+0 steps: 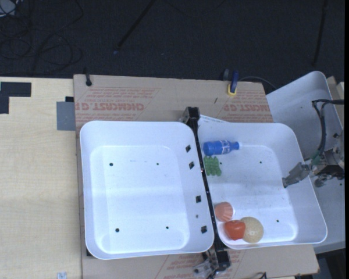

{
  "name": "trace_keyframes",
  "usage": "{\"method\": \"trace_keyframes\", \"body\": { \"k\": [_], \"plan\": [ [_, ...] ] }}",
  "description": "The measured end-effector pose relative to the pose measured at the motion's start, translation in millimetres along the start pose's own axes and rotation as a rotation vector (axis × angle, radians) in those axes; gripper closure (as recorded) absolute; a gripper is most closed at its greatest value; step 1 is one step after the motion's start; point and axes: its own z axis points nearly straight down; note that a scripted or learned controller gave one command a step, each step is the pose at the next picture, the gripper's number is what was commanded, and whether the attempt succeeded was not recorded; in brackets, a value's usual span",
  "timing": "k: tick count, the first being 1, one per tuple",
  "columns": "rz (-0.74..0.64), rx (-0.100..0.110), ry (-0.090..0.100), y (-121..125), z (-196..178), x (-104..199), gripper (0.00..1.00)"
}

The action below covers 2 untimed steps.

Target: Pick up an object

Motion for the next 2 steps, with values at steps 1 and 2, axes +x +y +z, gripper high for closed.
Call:
{"method": "trace_keyframes", "body": {
  "k": [1,2],
  "plan": [
    [-0.005,-0.016,-0.007,42,-62,0,0.00],
    [-0.002,0.008,0.004,2,93,28,0.00]
  ]
}}
